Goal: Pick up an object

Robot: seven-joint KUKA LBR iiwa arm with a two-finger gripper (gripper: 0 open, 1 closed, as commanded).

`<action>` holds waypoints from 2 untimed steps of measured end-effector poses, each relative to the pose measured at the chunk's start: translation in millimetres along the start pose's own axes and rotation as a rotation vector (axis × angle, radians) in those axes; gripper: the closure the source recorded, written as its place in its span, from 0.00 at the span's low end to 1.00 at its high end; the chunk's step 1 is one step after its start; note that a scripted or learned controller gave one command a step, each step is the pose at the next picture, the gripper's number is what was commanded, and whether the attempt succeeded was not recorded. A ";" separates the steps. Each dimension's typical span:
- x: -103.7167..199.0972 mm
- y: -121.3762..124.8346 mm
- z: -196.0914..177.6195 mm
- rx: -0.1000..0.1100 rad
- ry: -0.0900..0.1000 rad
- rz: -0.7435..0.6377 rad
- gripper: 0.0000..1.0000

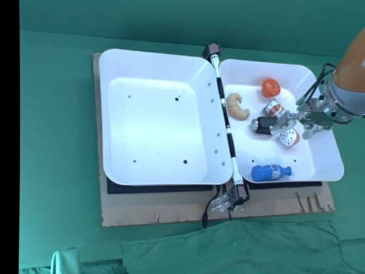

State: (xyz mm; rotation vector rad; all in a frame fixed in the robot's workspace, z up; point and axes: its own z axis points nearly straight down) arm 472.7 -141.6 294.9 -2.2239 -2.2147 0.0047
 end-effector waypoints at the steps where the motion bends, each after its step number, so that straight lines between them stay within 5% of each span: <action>1: 0.0 0.0 0.0 0.000 0.000 0.000 0.00; 2: 4.0 0.6 63.5 0.007 0.002 0.001 0.00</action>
